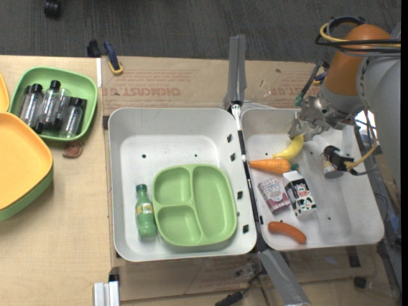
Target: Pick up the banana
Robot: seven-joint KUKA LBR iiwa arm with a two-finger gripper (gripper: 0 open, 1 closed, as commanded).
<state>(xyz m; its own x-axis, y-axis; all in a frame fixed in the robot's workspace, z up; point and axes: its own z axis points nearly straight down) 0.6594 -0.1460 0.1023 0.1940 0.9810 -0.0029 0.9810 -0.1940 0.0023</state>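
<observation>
Spanning most of the view, the wooden tabletop (57, 247) carries two shallow white bins side by side, the left bin (124, 132) and the right bin (357, 222), with a sheet of brown cardboard (166, 85) lying behind them. The grey arm (382, 81), orange-banded above the wrist, reaches in from the right and ends over the far part of the right bin. A stack of orange plates (22, 164) sits at the tabletop's left edge, beside a green tray (83, 88) of dark-capped bottles (51, 107). In the left bin lie a green three-compartment plate (191, 203) and, just left of it, a green bottle (145, 212). The gripper (303, 127) hangs just above the banana's upper end; whether it is spread or closed cannot be told. The banana (290, 149) rests on the right bin's floor, near its far left corner, touching the carrot (271, 166). Nearer the camera lie a pink packet (272, 193), a small cow-print carton (300, 196) and a sausage (287, 232).
</observation>
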